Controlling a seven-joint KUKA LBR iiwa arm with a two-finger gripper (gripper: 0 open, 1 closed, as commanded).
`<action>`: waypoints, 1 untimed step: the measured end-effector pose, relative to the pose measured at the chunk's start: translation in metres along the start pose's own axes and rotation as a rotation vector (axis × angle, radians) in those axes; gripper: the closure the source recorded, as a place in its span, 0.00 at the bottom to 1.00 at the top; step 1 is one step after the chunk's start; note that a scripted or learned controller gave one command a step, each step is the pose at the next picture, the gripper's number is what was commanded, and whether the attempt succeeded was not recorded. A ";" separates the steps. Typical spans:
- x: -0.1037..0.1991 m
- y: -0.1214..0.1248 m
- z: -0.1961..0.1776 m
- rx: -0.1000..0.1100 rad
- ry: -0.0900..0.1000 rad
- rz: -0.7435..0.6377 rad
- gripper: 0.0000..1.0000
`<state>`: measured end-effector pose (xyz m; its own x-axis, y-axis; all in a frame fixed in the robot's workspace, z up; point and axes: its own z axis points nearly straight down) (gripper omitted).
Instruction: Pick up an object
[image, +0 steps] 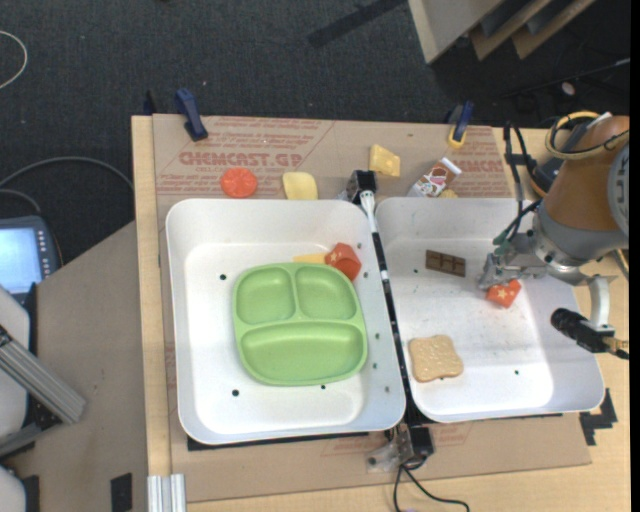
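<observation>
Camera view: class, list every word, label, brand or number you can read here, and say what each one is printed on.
"CHEMCAST GP", in large red letters, on the brown board under the bins, behind the left bin.
Smaller red print above and below it on the same board: too blurred to read.
Red and white packet behind the right bin: printing too small to read.

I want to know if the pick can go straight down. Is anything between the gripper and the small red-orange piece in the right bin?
Nothing visible does. The gripper sits directly over the red-orange piece; the chocolate bar and cracker lie apart from it.
</observation>
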<state>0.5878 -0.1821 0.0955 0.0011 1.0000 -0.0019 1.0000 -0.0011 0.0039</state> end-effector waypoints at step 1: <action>0.051 0.000 -0.098 -0.005 0.002 -0.006 1.00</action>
<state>0.5873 -0.1311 0.1934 -0.0054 1.0000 -0.0004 0.9999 0.0054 0.0087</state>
